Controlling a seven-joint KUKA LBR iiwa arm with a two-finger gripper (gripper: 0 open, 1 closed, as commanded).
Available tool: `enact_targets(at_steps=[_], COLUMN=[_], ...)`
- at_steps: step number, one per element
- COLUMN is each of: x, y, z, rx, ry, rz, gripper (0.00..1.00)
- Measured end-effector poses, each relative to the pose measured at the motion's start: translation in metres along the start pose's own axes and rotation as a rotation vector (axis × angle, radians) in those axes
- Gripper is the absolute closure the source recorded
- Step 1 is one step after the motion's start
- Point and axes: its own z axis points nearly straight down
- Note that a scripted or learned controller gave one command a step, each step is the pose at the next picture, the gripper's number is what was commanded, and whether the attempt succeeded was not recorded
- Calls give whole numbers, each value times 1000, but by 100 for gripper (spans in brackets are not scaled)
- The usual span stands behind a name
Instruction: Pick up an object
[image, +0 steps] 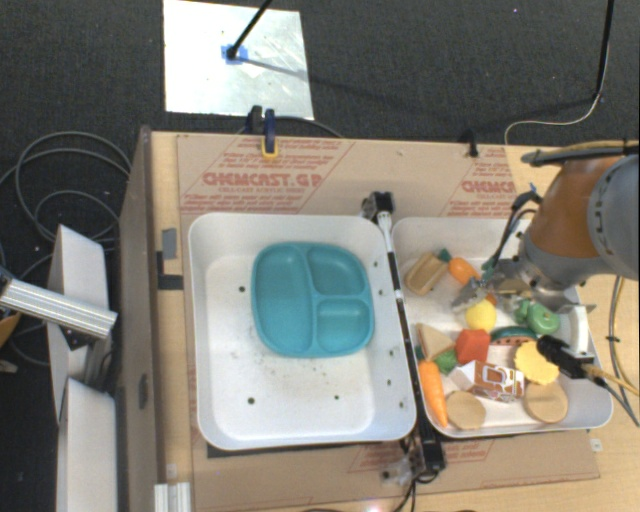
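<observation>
Hand (484, 290) low in right bin (590, 405), over yellow lemon (481, 316) among toy food; grip state can't tell.

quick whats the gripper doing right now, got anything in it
gripper: low in the right white bin, just above the small yellow lemon-shaped toy; open or shut cannot be told, and nothing visibly held.

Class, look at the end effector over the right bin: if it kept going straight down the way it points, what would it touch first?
Most likely the yellow lemon, which lies right below the end effector. Depth is hard to judge from this slanted view, so the green toy beside it could be touched first.
</observation>
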Motion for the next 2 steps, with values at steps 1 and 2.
enact_targets(at_steps=[1,2], x=[0,0], y=[4,4], z=[-12,-11], rx=[-10,-9], ry=[-2,-2], rz=[-2,-2], gripper=[100,0])
